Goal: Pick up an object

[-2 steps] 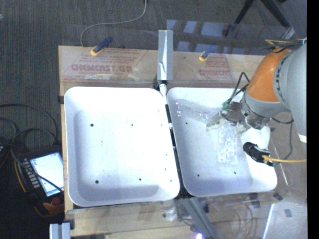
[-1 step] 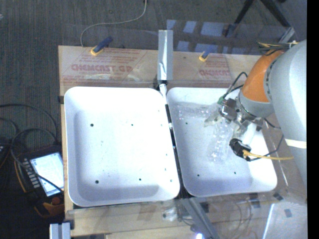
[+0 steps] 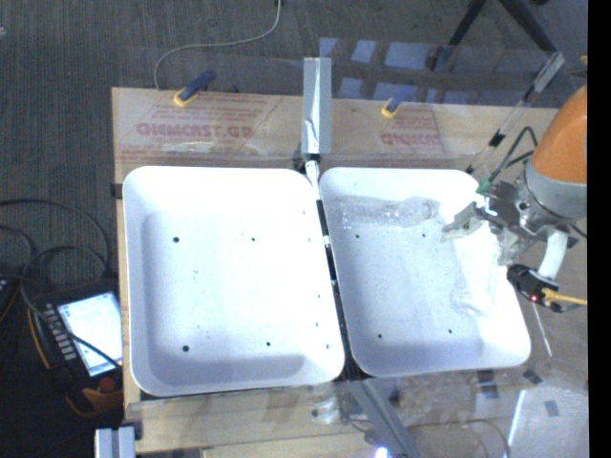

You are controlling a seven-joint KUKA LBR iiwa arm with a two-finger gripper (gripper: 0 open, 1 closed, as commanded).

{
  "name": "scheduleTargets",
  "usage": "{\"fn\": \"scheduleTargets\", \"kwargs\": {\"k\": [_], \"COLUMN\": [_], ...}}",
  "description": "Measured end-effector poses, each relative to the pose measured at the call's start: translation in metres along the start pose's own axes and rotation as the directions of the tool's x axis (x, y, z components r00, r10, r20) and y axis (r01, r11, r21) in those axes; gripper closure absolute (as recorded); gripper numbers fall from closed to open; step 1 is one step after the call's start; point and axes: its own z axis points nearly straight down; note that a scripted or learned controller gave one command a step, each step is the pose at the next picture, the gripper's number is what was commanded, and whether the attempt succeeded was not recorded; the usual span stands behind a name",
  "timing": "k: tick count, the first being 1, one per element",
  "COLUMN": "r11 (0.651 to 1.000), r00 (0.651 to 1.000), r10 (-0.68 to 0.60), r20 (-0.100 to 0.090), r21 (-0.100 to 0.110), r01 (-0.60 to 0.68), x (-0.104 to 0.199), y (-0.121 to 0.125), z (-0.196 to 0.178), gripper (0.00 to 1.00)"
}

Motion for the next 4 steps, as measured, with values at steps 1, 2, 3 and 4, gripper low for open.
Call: {"fn": "scheduleTargets", "kwargs": {"k": [1, 2, 3, 4], "r11": [0.993, 1.000, 0.997, 1.000], "r00": [0.993, 1.000, 0.997, 1.000], "r10": [-0.116, 0.023, -0.072, 0.009], "r20": [-0.004, 0.000, -0.005, -0.001], "r21": [-0.004, 0.000, -0.027, 0.001], "r01": [0.116, -0.023, 0.072, -0.009], "x": [0.009, -0.019, 0.017, -0.026], "y": [-0.043, -0.068, -0.074, -0.065], "z": [0.093, -0.044, 0.096, 0.025], "gripper": [0.00, 0.00, 0.00, 0.00]}}
